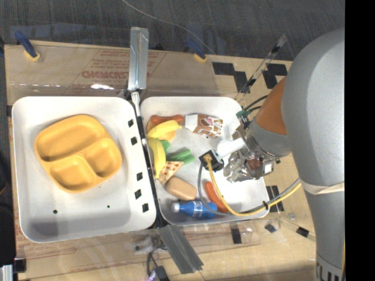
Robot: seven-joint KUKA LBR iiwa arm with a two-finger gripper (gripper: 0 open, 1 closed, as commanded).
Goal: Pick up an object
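Note:
The right bin holds a pile of toy food: a banana, a yellow piece, a green item, a pizza slice, a tan bread roll, a blue bottle, a red-orange sausage and a brown-and-white packet. My gripper hangs over the right side of this bin, just right of the pile and above the sausage. Its metal end is crowded by cables, and nothing shows between its fingers.
The left bin carries a yellow three-compartment tray. A metal divider bar runs between the bins at the back. A yellow cable loops over the right bin's front corner. My grey arm fills the right side.

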